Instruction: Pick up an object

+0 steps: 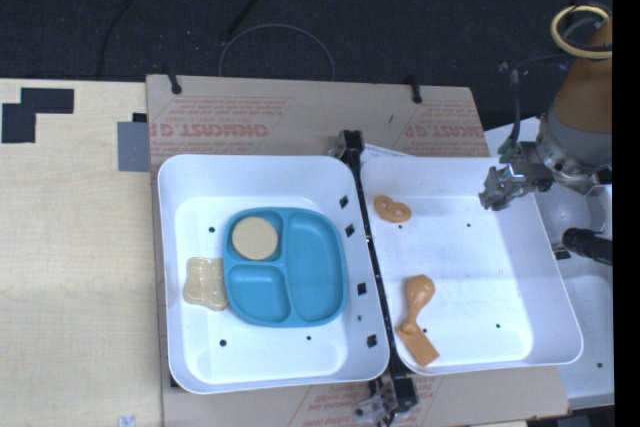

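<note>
A small tan pretzel (392, 210) lies near the back left of the right bin (520, 245). An orange-tan drumstick-shaped piece (417, 317) rests near that bin's front left. In the left bin (190, 185) sits a blue divided tray (290, 267) with a round beige cookie (254, 238) in its back left compartment. A pale yellow slice (205, 283) lies against the tray's left side. My gripper (497, 192) hangs over the right bin's back right corner, well apart from the pretzel and the drumstick, with nothing seen in it.
A cardboard sheet (300, 120) lies under both bins. A black divider (362, 245) runs between them. The arm's grey body (580, 115) stands at the right edge. Light wooden benchtop (70, 255) stretches to the left.
</note>
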Robot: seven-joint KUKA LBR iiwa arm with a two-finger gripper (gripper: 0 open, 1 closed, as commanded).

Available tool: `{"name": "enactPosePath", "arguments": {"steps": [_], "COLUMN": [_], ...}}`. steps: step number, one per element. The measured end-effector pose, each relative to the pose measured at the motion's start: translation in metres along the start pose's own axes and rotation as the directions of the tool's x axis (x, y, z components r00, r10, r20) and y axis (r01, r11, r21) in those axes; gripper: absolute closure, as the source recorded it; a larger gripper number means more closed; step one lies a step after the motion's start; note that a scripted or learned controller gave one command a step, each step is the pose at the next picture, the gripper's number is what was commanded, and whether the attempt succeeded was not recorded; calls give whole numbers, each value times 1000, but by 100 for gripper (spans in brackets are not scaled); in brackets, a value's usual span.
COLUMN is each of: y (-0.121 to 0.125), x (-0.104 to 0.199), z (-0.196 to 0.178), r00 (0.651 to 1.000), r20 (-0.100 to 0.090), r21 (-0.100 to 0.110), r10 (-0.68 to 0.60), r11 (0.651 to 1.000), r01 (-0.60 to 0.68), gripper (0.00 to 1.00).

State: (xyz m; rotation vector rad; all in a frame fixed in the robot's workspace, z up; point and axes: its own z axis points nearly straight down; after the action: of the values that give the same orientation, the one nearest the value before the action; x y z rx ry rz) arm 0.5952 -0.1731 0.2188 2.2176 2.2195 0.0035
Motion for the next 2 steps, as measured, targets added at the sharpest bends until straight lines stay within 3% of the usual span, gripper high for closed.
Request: {"name": "enactPosePath", "arguments": {"steps": [1, 2], "y": [0, -1], "x": [-1, 45], "z": [-9, -11], "r00": [1000, 1000], "r20": [-2, -4], "r21": [5, 8], "r10": [0, -3], "r11": [1000, 1000], "r01": [0, 3], "gripper": [100, 100]}}
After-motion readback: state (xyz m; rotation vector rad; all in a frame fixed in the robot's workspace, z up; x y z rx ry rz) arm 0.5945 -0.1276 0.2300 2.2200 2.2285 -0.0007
